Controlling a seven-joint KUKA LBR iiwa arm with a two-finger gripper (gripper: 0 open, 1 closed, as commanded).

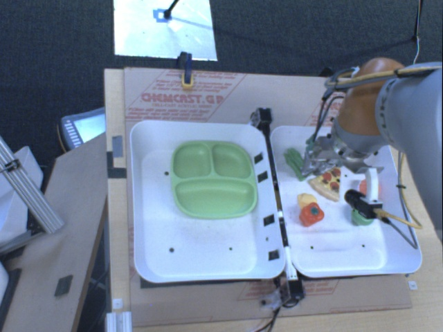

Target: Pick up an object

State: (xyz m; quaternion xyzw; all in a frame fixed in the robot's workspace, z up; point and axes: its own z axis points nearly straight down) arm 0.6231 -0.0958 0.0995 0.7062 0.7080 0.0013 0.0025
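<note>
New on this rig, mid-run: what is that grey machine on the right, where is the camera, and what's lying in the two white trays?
One fixed camera looks down at a slant on the bench. The grey arm with an orange band reaches in from the right; its gripper hangs low in the right bin, over a pizza slice toy and beside a green piece. An orange-red toy lies nearer the front. The left bin holds a green divided plate. I cannot tell whether anything is gripped.

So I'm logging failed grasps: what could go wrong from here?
The gripper sits low among crowded toys: the pizza slice and green piece lie close together, so it might nudge one or catch both. The pizza slice looks flat, which probably makes it hard to pinch.
</note>
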